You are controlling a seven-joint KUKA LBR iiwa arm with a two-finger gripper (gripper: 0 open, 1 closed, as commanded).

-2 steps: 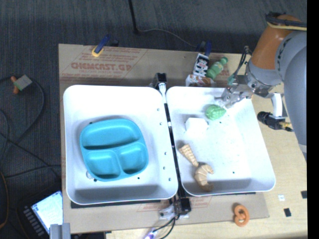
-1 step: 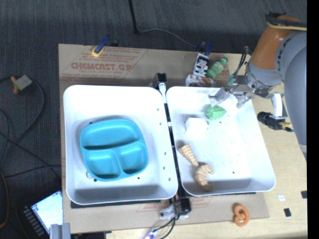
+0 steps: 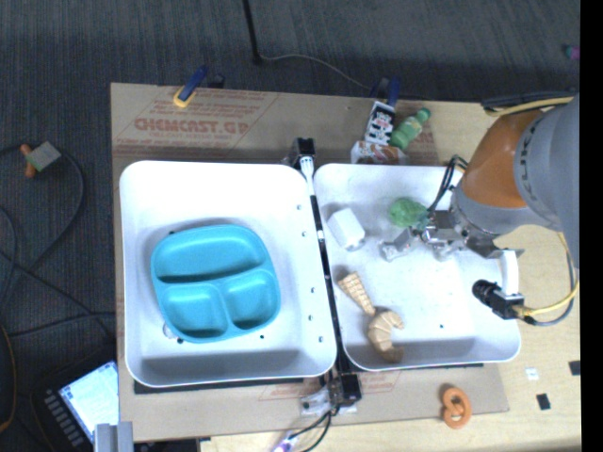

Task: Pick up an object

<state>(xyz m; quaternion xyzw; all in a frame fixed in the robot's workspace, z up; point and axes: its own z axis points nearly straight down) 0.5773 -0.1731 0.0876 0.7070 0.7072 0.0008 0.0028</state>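
Two white bins sit side by side on the bench in the camera view. One blue divided tray (image 3: 215,282) with three compartments lies in the left bin (image 3: 141,196). The right bin (image 3: 471,347) has four loose things: one white block (image 3: 344,227) near its left wall, one green lump (image 3: 408,212) further right, one tan ridged cone (image 3: 357,292), and one tan croissant-looking piece (image 3: 384,332) just below the cone. The gripper (image 3: 400,245) reaches in from the right and hangs just below the green lump, apart from the white block. Honestly can't tell whether the jaws are apart or closed, too small and blurry. One orange ring (image 3: 455,405) lies on the bench below the right bin. The arm's grey body is cut off at the right edge.
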